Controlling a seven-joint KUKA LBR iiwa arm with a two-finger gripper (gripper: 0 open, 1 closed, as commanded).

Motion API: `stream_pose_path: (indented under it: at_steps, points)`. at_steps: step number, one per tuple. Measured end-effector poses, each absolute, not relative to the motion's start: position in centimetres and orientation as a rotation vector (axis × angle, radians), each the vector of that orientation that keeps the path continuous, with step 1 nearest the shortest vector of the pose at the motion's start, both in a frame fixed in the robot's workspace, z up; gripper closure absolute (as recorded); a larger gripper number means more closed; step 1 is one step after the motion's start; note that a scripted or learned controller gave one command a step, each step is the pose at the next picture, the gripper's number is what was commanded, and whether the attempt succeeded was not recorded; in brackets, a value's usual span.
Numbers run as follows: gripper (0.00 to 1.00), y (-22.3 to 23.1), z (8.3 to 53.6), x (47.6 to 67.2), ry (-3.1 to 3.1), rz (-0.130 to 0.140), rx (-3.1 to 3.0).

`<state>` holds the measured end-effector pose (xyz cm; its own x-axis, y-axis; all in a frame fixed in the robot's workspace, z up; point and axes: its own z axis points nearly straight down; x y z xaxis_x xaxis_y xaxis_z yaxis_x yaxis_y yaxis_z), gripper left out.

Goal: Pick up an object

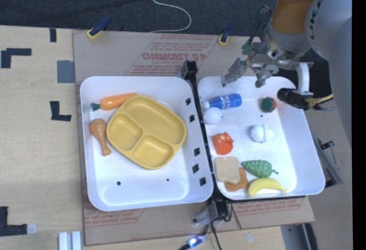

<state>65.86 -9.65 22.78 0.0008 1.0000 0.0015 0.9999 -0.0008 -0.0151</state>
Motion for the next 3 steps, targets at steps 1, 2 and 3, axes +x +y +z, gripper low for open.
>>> stream_pose_path:
  at_steps: [1, 2, 3]
  points:
    - [0.0, -9.6, 23.6, 66.1, -2.223, 0.001, -2.219]
    - [0.0, -9.1, 19.1, 66.0, -2.22, 0.007, -2.217]
    - [0.0, -9.5, 13.1, 66.6, -2.22, 0.01, -2.217]
